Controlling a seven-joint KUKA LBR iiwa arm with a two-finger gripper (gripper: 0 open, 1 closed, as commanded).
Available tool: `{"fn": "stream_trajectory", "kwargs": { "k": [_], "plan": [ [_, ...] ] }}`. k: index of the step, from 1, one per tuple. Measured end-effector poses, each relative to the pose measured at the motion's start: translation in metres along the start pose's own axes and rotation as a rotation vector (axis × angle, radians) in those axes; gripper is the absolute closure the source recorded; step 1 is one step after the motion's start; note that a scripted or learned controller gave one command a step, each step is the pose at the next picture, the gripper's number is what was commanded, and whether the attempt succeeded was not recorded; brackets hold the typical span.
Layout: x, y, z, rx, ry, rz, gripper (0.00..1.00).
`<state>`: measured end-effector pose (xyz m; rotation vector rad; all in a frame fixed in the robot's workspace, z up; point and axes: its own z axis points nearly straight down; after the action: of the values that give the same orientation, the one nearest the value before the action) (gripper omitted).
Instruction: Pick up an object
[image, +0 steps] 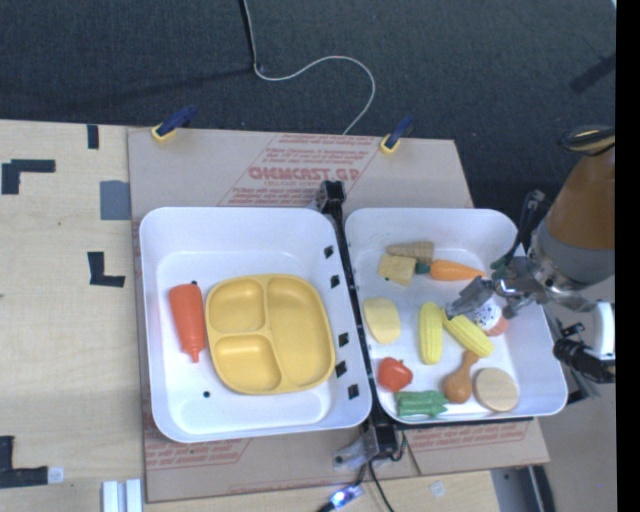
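The green pepper (421, 404) sits nearest, while the gripper (478, 303), its opening impossible to judge, hangs over the crowded right bin (500, 222) beside two corns (431, 333), so a close could nudge neighbours instead of catching one.

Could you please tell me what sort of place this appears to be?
Probably a robotics lab bench for grasping trials: two shallow white plastic bins clamped on cardboard, small plastic toy foods such as a yellow corn cob, and a grey arm's end effector reaching in.
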<state>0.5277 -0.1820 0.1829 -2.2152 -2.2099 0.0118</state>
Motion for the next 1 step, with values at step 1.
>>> {"fn": "stream_trajectory", "kwargs": {
  "k": [1],
  "plan": [
    [0.0001,0.0031,-0.0062,-0.012,-0.003,-0.003,0.0]
  ]
}}
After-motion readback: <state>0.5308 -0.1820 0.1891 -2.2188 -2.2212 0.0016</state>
